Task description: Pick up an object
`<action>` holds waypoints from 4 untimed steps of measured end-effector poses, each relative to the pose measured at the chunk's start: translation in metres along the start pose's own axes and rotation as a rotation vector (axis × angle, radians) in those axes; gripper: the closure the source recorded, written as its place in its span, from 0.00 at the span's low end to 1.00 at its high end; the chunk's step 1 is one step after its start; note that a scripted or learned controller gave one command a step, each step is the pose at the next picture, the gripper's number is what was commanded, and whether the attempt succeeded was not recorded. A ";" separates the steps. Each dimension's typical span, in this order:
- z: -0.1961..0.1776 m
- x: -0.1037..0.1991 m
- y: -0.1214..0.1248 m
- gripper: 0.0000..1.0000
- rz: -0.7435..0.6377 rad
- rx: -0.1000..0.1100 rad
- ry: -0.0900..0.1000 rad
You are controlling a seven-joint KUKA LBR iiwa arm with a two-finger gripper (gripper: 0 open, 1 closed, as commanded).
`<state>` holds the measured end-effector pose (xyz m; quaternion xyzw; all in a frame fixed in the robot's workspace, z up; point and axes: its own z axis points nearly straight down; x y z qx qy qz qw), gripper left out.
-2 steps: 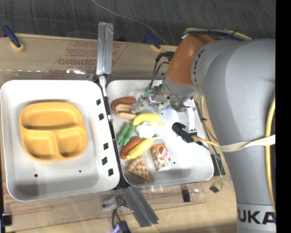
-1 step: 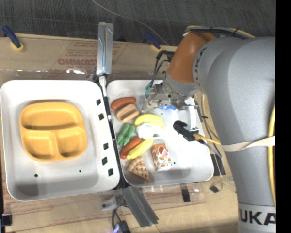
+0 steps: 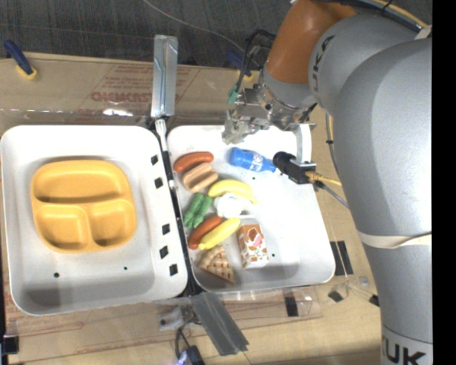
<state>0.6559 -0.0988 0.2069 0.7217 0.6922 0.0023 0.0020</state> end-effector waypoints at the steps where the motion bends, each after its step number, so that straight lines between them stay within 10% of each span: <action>1: 0.004 -0.001 -0.002 0.00 0.000 0.008 0.000; 2: 0.078 -0.043 -0.026 0.00 -0.023 0.016 -0.001; 3: 0.099 -0.066 0.011 0.00 -0.069 -0.012 0.001; 4: 0.098 -0.060 0.013 0.00 0.264 -0.024 0.001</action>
